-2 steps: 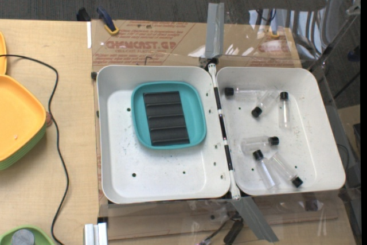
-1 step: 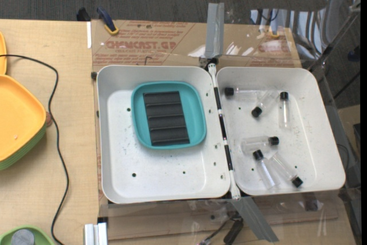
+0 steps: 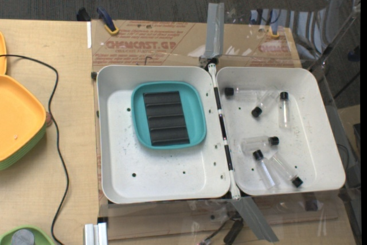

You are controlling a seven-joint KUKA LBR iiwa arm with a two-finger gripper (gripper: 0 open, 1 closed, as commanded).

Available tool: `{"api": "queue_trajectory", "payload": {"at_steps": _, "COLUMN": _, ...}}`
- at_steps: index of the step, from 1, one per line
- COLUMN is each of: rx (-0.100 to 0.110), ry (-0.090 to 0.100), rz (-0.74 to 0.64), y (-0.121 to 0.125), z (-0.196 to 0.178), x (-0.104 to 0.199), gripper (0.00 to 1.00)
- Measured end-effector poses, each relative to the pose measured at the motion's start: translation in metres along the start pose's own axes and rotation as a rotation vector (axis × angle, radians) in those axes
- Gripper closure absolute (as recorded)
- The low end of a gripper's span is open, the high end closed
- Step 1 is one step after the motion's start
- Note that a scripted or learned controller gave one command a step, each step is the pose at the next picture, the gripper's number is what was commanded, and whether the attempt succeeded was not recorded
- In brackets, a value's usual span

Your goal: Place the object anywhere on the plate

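At the far left edge a shallow yellow-orange plastic dish (image 3: 17, 120) sits stacked on a green one, both resting on the pale wooden tabletop (image 3: 34, 54). A thin black cable (image 3: 58, 140) loops past them and runs down toward the bottom edge, near a round pale-green item (image 3: 20, 236) that is cut off by the frame. Further right, a small blue-and-yellow clamp (image 3: 107, 20) lies at the back corner of a brown cardboard sheet with red print (image 3: 149, 43) that lies under the bins' far side. The left shallow white bin (image 3: 114, 181) holds a teal rounded-square plate (image 3: 198, 117) in its upper half, and a dark ribbed rectangular insert (image 3: 166, 117) lies flat in the plate's middle. A grey metal post (image 3: 215, 31) stands behind the seam where the two bins meet. The right shallow white bin (image 3: 321, 123) holds the clear plastic vials with black caps, all lying scattered on its floor: one (image 3: 229, 90) near the back left corner, a second (image 3: 261, 107) tilted just right of it, a third (image 3: 284, 112) lying lengthwise further right, a fourth (image 3: 258, 144) near the centre, and a fifth (image 3: 265, 172) and sixth (image 3: 285, 169) angled side by side toward the front. Every vial lies in the right bin, well apart from the plate.
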State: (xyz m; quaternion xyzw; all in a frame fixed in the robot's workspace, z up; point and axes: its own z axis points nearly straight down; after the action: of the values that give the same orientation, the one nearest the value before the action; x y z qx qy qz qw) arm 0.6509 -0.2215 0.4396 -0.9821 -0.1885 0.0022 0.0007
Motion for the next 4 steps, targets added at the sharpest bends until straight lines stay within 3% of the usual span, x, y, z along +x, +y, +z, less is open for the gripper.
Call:
{"api": "queue_trajectory", "payload": {"at_steps": 1, "rx": 0.001, "ry": -0.002, "rz": 0.133, "y": -0.0013, "z": 0.0011, "x": -0.0052, "gripper": 0.00}}
{"api": "queue_trajectory", "payload": {"at_steps": 4, "rx": 0.000, "ry": 0.002, "rz": 0.174, "y": 0.0004, "z": -0.0008, "x": 0.0004, "gripper": 0.00}}
